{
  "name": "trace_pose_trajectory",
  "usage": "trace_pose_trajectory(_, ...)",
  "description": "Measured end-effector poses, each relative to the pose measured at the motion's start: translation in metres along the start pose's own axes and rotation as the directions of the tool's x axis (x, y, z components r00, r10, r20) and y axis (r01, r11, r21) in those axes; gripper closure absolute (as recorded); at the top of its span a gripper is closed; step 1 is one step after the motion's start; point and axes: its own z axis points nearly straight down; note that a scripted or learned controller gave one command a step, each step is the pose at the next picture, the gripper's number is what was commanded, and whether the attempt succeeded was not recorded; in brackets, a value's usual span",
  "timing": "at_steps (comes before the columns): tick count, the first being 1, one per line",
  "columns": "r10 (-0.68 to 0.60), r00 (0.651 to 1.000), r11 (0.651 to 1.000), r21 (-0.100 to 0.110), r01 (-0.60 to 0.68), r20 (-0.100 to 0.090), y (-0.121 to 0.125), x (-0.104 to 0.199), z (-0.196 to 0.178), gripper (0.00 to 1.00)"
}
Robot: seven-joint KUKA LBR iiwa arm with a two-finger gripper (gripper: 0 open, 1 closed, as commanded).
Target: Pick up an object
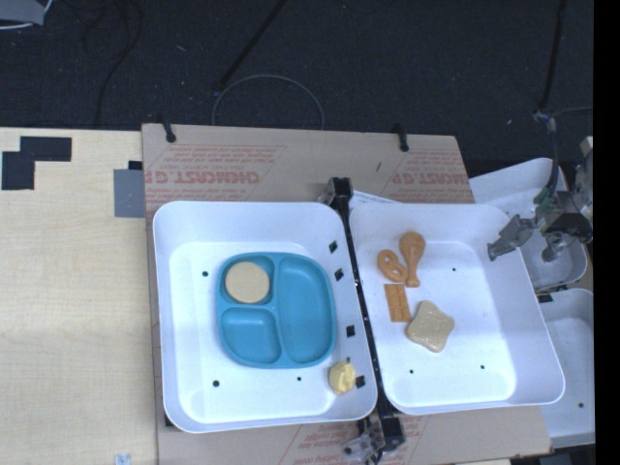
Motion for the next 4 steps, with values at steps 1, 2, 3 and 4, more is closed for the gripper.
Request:
trace_pose_trajectory(1,-0.002,1.000,1.000,-0.010,0.002,0.002,0.002,0.000,-0.006,0.00)
trace_pose_trajectory(2,-0.002,1.000,1.000,-0.007,0.002,0.002,-0.001,-0.002,0.038,0.00)
trace_pose_trajectory(3,-0.004,1.000,1.000,-0.007,0.004,0.001,0.007,0.003,0.086,0.00)
trace_pose_trajectory(4,-0.003,1.000,1.000,-0.006,0.003,0.000,0.007,0.012,0.135,0.00)
